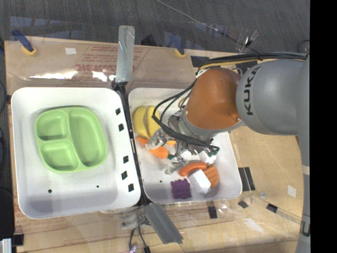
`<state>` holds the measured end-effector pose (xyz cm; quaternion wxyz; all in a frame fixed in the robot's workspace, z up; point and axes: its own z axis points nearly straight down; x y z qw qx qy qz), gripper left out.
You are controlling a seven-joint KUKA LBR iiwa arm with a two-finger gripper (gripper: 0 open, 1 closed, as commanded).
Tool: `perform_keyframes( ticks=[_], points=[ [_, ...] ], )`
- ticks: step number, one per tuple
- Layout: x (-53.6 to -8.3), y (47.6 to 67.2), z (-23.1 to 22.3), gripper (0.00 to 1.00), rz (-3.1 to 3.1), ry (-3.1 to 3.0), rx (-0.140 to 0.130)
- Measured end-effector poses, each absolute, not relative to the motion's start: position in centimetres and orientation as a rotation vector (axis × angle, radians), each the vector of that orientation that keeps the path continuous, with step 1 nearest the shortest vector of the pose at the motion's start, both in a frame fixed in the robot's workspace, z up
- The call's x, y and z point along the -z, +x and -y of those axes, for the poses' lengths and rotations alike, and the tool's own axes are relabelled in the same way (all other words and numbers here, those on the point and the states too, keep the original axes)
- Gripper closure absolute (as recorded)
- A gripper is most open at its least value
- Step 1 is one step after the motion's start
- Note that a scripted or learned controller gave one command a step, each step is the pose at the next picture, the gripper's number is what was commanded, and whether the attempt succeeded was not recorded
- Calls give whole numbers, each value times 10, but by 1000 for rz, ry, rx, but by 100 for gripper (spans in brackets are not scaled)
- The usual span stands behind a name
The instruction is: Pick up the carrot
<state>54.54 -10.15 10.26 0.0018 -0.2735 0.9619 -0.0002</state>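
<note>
The carrot [159, 152] is a small orange piece lying in the right bin [230, 179], just below the banana. My gripper [165, 153] is down in this bin right over the carrot, and the arm's orange band hides the wrist. One metal finger [157, 139] stands on the carrot's far side and the other finger [172, 166] on its near side. The fingers are open, with the carrot on the bin floor between them. Part of the carrot is hidden under the gripper.
A yellow banana [141, 119] lies at the right bin's back left, with another orange bit [142, 140] beside it. A red-orange sausage [192, 168], white block [200, 182], orange waffle piece [212, 175] and purple grapes [180, 188] crowd the front. The left bin [31, 194] holds a green divided plate [70, 138].
</note>
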Motion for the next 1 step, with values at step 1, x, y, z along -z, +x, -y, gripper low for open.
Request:
perform_keyframes(
  ticks=[1],
  points=[
    [-113,547,99,100,-3013,-871,0]
  ],
)
